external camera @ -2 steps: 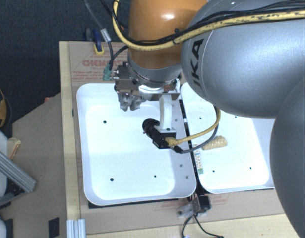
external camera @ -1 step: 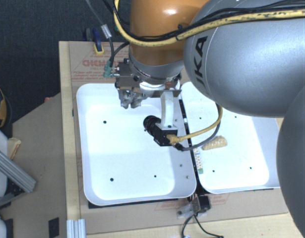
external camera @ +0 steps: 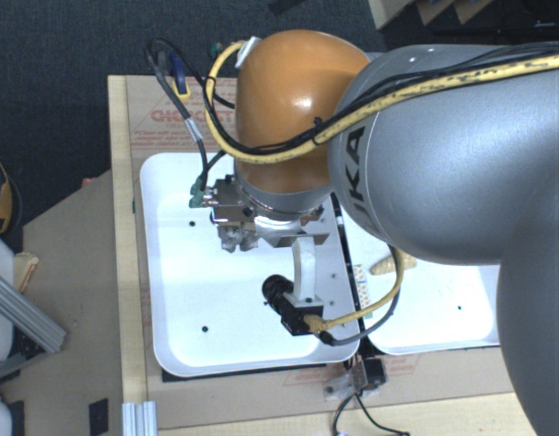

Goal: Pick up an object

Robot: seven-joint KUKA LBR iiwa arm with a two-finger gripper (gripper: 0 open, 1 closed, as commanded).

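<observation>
Hanging over the shallow white plastic left bin (external camera: 174, 280), my metal two-finger gripper (external camera: 232, 236), open or closed I cannot tell, risks grasping nothing: the small pale tan piece (external camera: 383, 266) lies apart, in the right bin (external camera: 443, 327).

Tan object (external camera: 382, 266), partly hidden; right bin (external camera: 443, 312)

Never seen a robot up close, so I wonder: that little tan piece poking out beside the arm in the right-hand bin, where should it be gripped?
Probably from straight above, pinching across its narrow width: the tan piece seems to lie flat in the right-hand bin, near that bin's inner edge, so a sideways approach looks cramped. The arm hides part of it.
</observation>
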